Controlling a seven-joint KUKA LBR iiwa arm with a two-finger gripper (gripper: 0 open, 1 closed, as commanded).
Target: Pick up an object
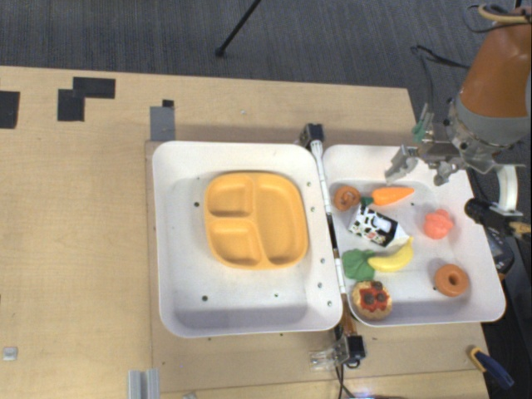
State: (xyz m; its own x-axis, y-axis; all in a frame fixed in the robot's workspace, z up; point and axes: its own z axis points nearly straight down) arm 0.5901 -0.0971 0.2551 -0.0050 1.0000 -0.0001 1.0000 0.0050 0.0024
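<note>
My gripper [418, 168] hangs over the far edge of the right bin [490, 306], open, with nothing between its fingers. Just below and left of it lies an orange carrot [392, 195]. The same bin holds a small brown donut [347, 197], a black-and-white toy [372, 225], a pink ball-like fruit [438, 224], a yellow banana [395, 258], a green leaf piece [357, 263], a brown ring donut [451, 280] and a berry tart [371, 298].
The left bin [179, 248] holds a yellow divided plate [253, 219]. A raised rim [326, 223] separates the two bins. The arm's orange band [499, 65] stands above the right bin's far right corner. Cables lie along the bench's right side.
</note>
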